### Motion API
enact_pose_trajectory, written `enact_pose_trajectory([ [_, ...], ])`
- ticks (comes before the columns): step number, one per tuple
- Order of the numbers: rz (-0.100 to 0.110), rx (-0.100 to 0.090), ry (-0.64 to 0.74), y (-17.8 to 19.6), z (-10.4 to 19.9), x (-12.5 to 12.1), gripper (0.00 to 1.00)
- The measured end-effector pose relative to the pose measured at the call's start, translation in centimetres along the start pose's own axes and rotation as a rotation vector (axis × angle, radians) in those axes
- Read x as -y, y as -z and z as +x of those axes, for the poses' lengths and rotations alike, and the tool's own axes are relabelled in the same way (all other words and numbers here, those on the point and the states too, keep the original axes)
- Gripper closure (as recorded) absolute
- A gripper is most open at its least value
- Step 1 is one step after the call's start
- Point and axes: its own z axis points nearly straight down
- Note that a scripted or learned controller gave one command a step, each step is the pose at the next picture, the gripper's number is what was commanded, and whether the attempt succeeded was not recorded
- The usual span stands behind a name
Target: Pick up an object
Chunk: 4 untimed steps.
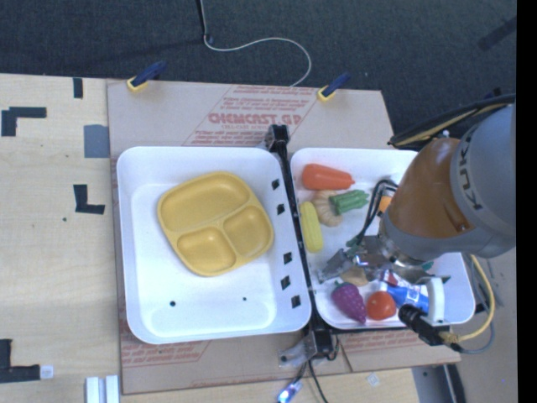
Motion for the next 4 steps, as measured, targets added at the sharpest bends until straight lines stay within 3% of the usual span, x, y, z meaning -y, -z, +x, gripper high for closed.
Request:
enact_pose_trajectory([
  [1,-0.016,0.007,-0.004,1.8,-0.5,-0.5,1.0],
  [2,-0.03,0.006,0.006,11.4,6.9,-1.0,1.0],
  [3,-0.016,0.008,-0.002,9.0,9.7,0.4,1.0],
  [4,-0.034,0.004,0.008,22.2,17.6,0.3,1.0],
])
